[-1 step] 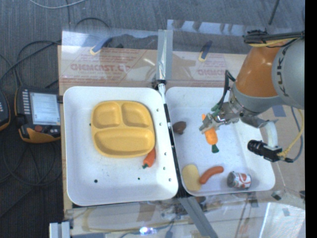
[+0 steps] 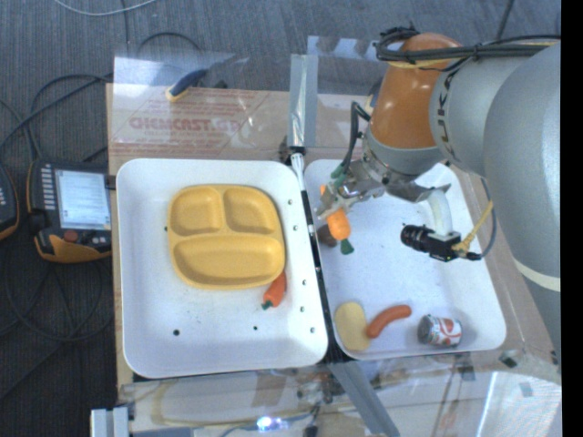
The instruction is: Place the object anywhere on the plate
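Where the bench begins at the left, a pendant (image 2: 71,203) with a lit screen is seen on the floor, its cables trailing beside it. The left bin (image 2: 146,335) is taken up by a yellow plate (image 2: 225,235) with three compartments, set toward the bin's upper half. A toy carrot (image 2: 274,290) is laid just off the plate's lower right corner, touching or nearly touching its rim, with the green end pointing down and left; it is on the bin floor, not on the plate. The divider between the bins is met next, and the gripper (image 2: 333,209) is poised right beside it, at the upper left of the right bin (image 2: 483,326). A second carrot (image 2: 339,228) is seen directly beneath the fingers, orange body up and green tip below, close against the left wall. Whether it is pinched or merely lies under the fingers cannot be told, nor can the width of the opening be judged. Along the bin's lower edge a pale potato (image 2: 351,324), a sausage (image 2: 389,319) and a crushed can (image 2: 441,331) are ranged in that order. Above them the grey arm (image 2: 510,126) with its orange band is spread over the bin's upper right.
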### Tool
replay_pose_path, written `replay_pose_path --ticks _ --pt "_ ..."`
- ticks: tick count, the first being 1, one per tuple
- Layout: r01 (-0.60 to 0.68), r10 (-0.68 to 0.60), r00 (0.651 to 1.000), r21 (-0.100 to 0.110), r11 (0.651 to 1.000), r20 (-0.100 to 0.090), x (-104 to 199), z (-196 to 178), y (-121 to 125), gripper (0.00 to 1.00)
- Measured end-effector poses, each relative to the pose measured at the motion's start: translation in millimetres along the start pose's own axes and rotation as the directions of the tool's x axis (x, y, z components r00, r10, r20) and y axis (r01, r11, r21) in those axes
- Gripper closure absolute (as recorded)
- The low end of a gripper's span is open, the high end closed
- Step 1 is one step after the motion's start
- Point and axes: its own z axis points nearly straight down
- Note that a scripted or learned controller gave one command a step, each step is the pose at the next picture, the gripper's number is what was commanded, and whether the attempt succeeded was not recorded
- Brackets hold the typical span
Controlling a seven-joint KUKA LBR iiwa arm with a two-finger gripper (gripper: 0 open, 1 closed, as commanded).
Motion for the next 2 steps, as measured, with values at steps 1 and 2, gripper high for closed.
replay_pose_path --ticks 1,2 --pt "-0.071 0.071 0.997 0.001 0.997 0.000 92.1 0.1 19.2 1.00" --pt "-0.071 0.071 0.997 0.000 0.997 0.000 91.9 -0.1 19.2 0.00"
